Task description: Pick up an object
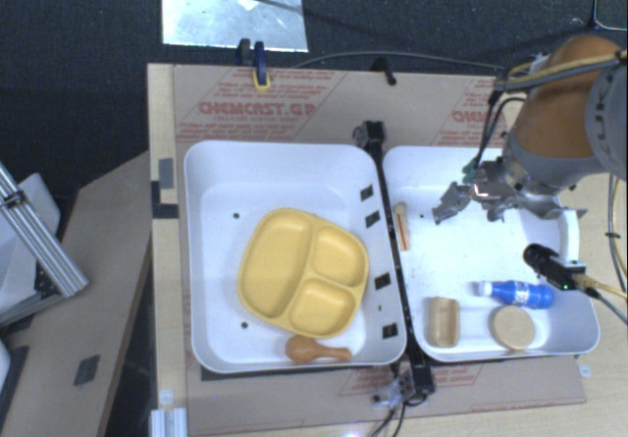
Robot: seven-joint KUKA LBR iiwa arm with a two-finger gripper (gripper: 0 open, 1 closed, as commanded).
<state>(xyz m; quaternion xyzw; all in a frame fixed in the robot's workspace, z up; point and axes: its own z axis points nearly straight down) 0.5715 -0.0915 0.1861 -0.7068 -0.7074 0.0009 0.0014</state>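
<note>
Two white bins sit side by side on the bench. The left bin holds a yellow tray with three compartments, and a tan drumstick-shaped toy lies just below the tray against the bin's front wall.

The right bin holds four things: a thin orange stick near its left wall, a tan bread-like block at the front, a round tan disc beside it to the right, and a blue bottle with a white cap lying on its side just above the disc.

The arm reaches in from the right, and the gripper hangs over the bare upper middle of the right bin — well apart from the items along the front. Nothing shows between its fingers; how far they are open I cannot tell.
</note>
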